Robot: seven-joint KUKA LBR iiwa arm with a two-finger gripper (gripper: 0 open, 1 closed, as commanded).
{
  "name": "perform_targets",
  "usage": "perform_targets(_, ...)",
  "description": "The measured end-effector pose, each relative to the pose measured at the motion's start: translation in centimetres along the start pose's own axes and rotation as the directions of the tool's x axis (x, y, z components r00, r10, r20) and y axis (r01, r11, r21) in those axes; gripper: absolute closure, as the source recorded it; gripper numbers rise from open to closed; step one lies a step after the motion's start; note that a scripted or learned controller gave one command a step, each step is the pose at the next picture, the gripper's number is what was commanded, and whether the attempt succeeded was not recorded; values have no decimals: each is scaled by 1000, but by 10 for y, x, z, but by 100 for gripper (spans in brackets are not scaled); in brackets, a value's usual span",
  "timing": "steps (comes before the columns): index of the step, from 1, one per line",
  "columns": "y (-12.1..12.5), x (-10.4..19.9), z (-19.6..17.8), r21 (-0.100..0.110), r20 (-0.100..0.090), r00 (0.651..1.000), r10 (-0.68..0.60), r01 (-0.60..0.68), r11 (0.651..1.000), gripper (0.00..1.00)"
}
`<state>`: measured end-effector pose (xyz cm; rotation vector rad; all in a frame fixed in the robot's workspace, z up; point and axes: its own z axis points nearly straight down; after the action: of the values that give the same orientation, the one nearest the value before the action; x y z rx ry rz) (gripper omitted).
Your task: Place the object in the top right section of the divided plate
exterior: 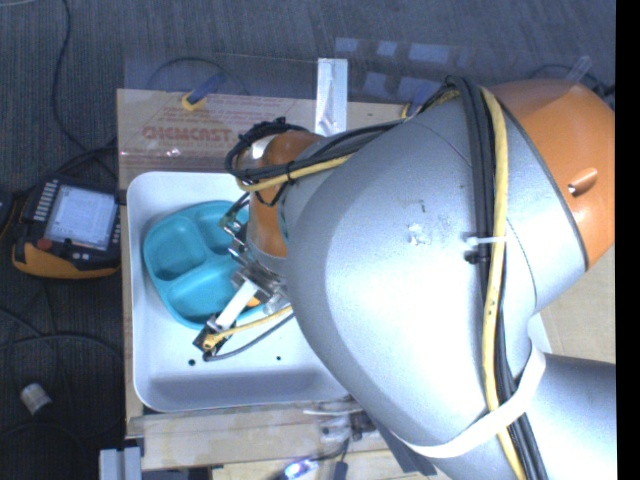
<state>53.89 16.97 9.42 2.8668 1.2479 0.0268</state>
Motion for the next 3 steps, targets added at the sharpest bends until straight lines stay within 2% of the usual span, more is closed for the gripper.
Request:
perform_targets(1,0,-1,-7,1,5,1000,-1,1,1000,100)
perform_targets(2,-56,-2,-2,-4,-7,989,145,-145,989,100)
perform_targets(3,-68,16,-16,5,28,857,515,-515,857,100)
